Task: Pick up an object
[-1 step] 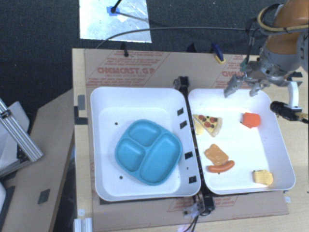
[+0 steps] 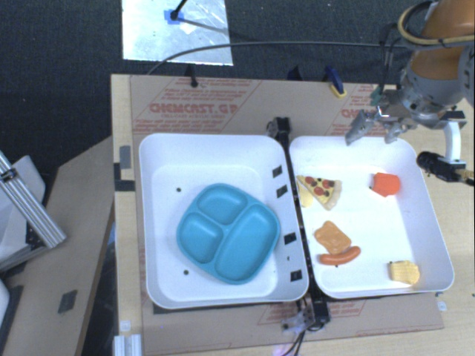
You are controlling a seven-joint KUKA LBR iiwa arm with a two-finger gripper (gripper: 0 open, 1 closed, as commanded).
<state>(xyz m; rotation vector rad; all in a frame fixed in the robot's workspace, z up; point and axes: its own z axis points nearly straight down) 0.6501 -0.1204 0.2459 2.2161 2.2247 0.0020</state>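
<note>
A: Left to right, taking the black clip strip between the bins as reference. What's left of it?

B: Left shallow white plastic bin, touching the strip. One item in it: a light-blue three-compartment plastic tray, lying flat, near the strip side.

A: Right of the strip?

B: Right shallow white plastic bin. Toy pizza slice with red dots just beside the strip. Below that, an orange-brown toy toast piece, with a reddish toy sausage touching its lower edge. Further from the strip: a small orange-red block at upper right, a pale yellow toy chunk at the lower right corner.

A: Gripper?

B: Grey two-finger gripper sits over the right bin's far rim, well right of the strip. Fingers spread apart, nothing between them.

A: Nearest object to it?

B: The orange-red block, below and slightly right of the fingertips, clearly apart. The pizza slice is below-left of the gripper, also apart.
</note>
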